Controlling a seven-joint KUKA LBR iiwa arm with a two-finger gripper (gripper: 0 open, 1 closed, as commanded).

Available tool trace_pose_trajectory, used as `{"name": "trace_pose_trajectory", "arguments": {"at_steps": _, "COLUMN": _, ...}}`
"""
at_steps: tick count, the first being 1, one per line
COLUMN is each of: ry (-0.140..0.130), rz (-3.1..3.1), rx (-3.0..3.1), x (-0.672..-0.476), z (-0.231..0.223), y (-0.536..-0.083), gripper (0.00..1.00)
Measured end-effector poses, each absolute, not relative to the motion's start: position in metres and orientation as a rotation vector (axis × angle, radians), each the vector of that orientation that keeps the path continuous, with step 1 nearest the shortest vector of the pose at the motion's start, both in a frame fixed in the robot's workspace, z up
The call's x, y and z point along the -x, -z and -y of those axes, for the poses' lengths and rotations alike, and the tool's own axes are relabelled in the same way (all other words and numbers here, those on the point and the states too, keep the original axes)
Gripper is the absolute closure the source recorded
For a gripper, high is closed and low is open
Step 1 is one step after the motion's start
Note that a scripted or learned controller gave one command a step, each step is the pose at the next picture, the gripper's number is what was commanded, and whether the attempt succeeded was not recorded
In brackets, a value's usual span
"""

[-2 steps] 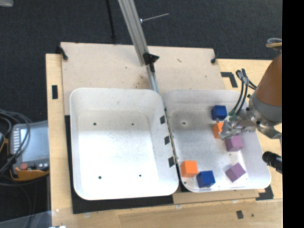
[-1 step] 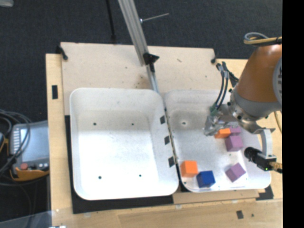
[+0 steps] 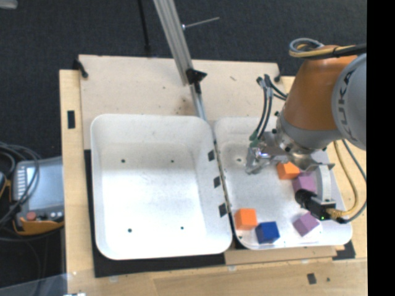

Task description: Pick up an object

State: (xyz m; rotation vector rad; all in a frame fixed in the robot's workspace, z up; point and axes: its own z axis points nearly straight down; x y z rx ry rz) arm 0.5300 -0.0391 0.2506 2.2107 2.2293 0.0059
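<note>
My gripper (image 3: 256, 162) hangs over the upper left part of the right bin (image 3: 231, 134), below the orange wrist band. Its metal fingers point down and left toward the bin floor, and nothing shows between them. An orange block (image 3: 287, 169) lies just right of the gripper, partly hidden by the arm. A purple block (image 3: 305, 182) sits beside it. Near the bin's front edge lie another orange cube (image 3: 247, 218), a blue cube (image 3: 268, 232) and a second purple block (image 3: 305, 224).
The left bin (image 3: 154, 184) stands next to the right one, with a thin divider edge between them. A slanted aluminium bar (image 3: 176, 39) rises from the back of the bench. A black cable connector (image 3: 311, 203) lies over the right bin.
</note>
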Motion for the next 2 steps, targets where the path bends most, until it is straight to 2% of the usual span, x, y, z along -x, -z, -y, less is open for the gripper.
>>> {"name": "trace_pose_trajectory", "arguments": {"at_steps": 1, "ry": -0.003, "rz": -2.228, "rx": -2.213, "x": -0.539, "z": -0.005, "y": -0.245, "gripper": 1.00}}
{"name": "trace_pose_trajectory", "arguments": {"at_steps": 2, "ry": -0.002, "rz": -2.232, "rx": -2.213, "x": -0.532, "z": -0.062, "y": -0.245, "gripper": 1.00}}
